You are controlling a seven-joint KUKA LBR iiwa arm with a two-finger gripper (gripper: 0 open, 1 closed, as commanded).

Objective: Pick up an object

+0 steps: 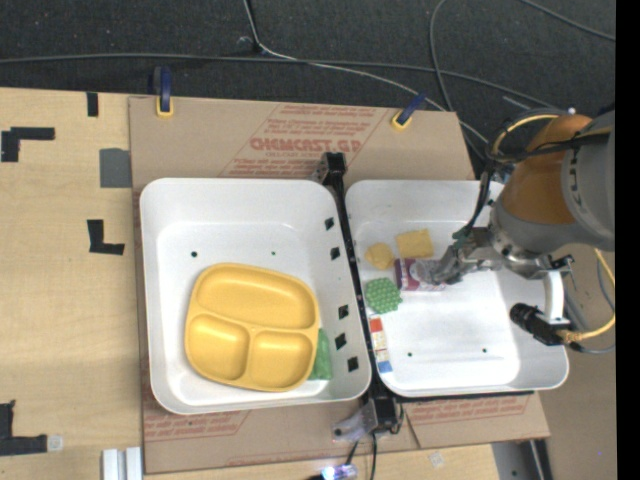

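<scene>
My gripper (437, 271) reaches in from the right and is down in the right bin (455, 368), its tip at a small purple and white packet (409, 273). Whether anything sits between the fingers is not visible. Close by lie a yellow block (414, 243), a small pale yellow piece (379, 256), a green knobbly ball (381, 294) and a red and white box (379, 340) along the bin's left wall.
The left bin (240, 203) holds a yellow compartment tray (252, 325) with a green item (322, 356) beside its right edge. A black divider (345, 268) separates the bins. Cables (560, 308) hang near the arm's wrist.
</scene>
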